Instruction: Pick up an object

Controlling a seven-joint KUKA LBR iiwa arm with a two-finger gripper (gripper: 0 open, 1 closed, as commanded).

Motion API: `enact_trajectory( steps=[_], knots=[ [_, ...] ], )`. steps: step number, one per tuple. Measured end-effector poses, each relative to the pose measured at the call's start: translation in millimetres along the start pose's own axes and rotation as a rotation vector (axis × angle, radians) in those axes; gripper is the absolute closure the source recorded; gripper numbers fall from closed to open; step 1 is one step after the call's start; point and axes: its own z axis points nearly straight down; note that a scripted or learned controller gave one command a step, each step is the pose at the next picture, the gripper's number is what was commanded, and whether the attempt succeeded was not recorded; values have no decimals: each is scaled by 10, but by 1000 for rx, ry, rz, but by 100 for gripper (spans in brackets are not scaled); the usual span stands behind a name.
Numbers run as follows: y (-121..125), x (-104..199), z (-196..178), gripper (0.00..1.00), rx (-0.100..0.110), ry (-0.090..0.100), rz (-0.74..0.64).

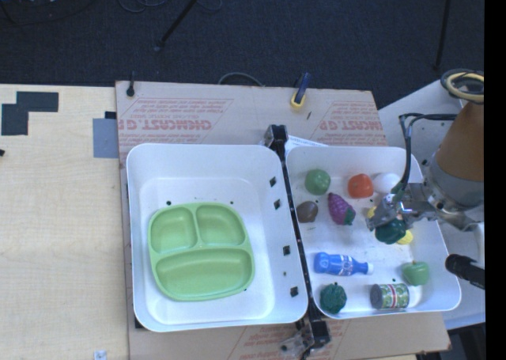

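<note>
Dark green object (pixel 390 233) beneath pincer (pixel 387 216) near right bin's (pixel 452 297) outer wall, grip state indiscernible.

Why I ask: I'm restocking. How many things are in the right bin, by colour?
Green: 4, namely ball, fruit, lump, dark piece
Orange ball: 1
Purple grapes: 1
Brown piece: 1
Blue bottle: 1
White piece: 1
Yellow piece: 1
Can: 1
Total: 11
</note>
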Motion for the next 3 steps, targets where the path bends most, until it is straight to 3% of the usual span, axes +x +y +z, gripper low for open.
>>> enact_trajectory(
  steps=[1,3],
  knots=[
    [6,-8,-342,100,0,0,0],
    [343,1133,-191,100,4,2,-5]
  ],
)
